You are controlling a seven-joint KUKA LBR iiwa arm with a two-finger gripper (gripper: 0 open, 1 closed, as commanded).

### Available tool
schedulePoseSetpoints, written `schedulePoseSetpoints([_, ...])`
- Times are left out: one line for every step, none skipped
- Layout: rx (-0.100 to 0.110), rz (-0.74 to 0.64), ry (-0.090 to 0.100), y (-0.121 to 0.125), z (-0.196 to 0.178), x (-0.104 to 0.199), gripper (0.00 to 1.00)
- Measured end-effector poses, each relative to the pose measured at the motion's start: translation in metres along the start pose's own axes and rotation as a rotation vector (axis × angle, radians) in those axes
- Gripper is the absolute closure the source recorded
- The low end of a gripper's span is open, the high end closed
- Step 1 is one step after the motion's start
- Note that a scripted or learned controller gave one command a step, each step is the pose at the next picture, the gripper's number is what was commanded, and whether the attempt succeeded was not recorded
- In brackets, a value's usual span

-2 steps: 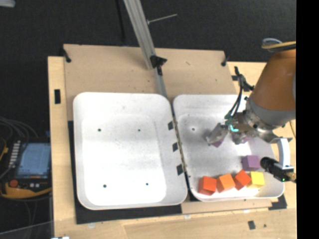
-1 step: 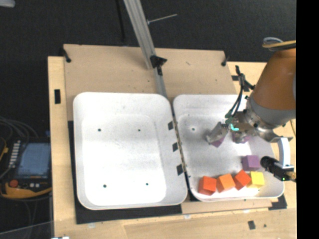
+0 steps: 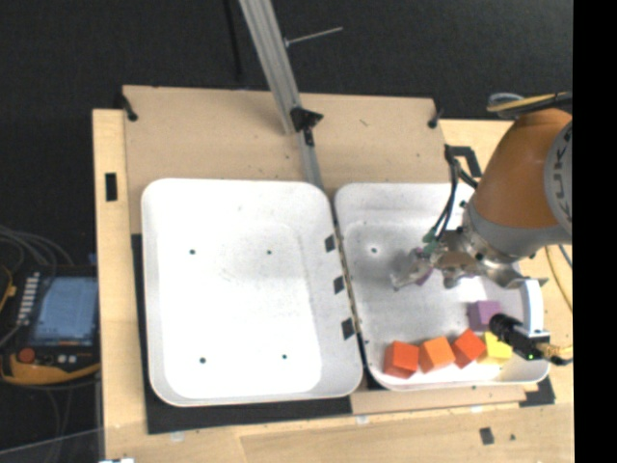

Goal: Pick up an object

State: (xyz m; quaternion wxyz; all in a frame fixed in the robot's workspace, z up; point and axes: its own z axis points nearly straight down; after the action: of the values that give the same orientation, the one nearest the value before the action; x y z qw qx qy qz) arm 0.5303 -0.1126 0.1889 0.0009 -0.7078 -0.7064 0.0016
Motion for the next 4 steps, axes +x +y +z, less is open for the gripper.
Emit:
schedulePoseSetpoints([0.001,0.003,0.001,0.006,0.048,0.005,0.0])
schedulePoseSetpoints([-0.006,0.0,-0.002,0.007,0.093,0.004,0.0])
schedulePoseSetpoints([-0.009,0.008,0.0,0.008,0.08,0.003,1.0])
schedulePoseSetpoints([-0.008,0.0,0.0,0.001,0.028,0.006,1.0])
